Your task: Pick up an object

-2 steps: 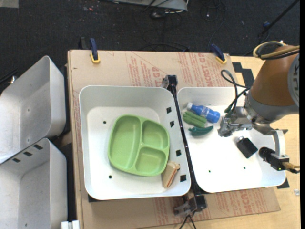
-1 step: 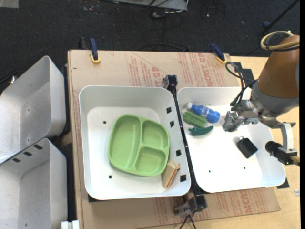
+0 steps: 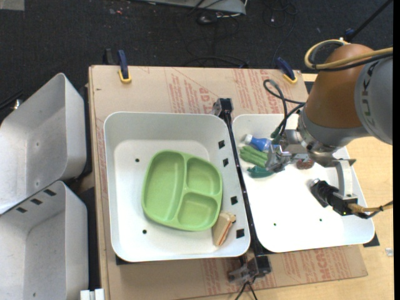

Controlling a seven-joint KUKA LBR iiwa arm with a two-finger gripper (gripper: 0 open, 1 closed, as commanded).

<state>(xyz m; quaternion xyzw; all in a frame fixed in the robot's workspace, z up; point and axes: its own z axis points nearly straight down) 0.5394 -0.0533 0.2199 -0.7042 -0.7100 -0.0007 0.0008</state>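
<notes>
Reach step: pincer [image 3: 277, 159], grip state not discernible, sits low over green item [image 3: 253, 157] in right bin [image 3: 312, 233]; closure and lift judged next.

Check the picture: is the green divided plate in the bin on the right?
No. The green plate lies in the left bin, beside a small tan object in that bin's near corner.

Being cut off by the right edge of the view: the arm [image 3: 356, 92]. Hiding beneath its wrist: the gripper's fingertips [image 3: 279, 160], state unreadable, parts of the green items [image 3: 253, 157] and a blue-and-white tube [image 3: 257, 142], too small for identifying.
</notes>
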